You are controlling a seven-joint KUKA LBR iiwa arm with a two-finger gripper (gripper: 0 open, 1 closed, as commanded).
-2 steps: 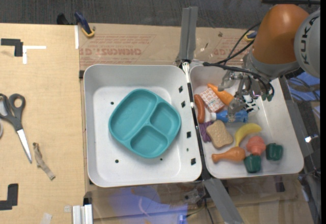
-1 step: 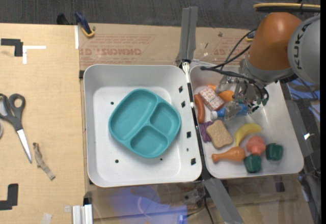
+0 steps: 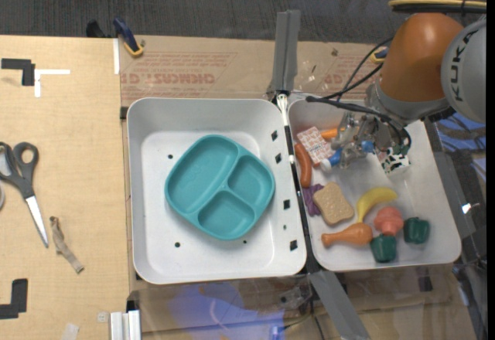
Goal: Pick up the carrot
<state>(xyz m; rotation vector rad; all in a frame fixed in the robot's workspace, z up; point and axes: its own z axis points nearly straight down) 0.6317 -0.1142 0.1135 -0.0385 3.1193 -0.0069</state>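
A small orange piece that looks like the carrot [image 3: 330, 132] lies at the back of the right bin [image 3: 441, 199]. Just its left end shows, and the rest is hidden under the gripper. The gripper [image 3: 353, 144] hangs low over that spot, below the arm's orange band [image 3: 414, 52], with its tip right beside the orange piece. Whether anything is held is not visible from above.
The right bin also holds a red-and-white packet [image 3: 312, 144], a sausage [image 3: 304, 163], a bread slice [image 3: 334, 203], a banana [image 3: 375, 201], a drumstick [image 3: 348, 236], a red fruit [image 3: 389, 219] and two green peppers [image 3: 415, 230]. A teal divided plate [image 3: 220, 186] sits in the left bin. Scissors [image 3: 23, 176] lie on the bench.
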